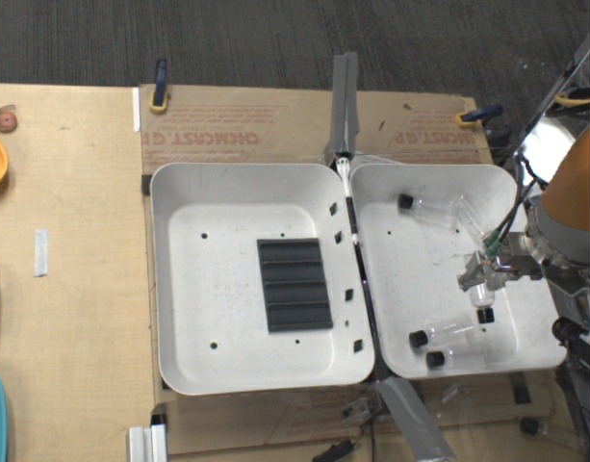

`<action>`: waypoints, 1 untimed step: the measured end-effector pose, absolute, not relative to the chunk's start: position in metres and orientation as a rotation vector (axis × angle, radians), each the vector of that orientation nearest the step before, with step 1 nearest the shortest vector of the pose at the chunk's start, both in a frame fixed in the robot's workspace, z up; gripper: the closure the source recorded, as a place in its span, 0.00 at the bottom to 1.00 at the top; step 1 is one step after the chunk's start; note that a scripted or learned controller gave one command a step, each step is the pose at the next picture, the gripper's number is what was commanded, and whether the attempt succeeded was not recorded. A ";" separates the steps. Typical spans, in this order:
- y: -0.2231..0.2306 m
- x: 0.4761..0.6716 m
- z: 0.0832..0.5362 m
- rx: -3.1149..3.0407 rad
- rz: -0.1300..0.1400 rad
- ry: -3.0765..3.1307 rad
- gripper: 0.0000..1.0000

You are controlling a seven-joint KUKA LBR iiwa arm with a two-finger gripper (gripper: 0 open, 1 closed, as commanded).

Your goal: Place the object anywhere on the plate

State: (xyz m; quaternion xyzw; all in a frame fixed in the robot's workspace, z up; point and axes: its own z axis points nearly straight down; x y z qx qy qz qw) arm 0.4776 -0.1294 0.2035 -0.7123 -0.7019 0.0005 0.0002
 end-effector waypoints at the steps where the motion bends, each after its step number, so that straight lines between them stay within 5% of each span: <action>1: -0.050 0.520 0.196 -2.113 0.006 -2.322 1.00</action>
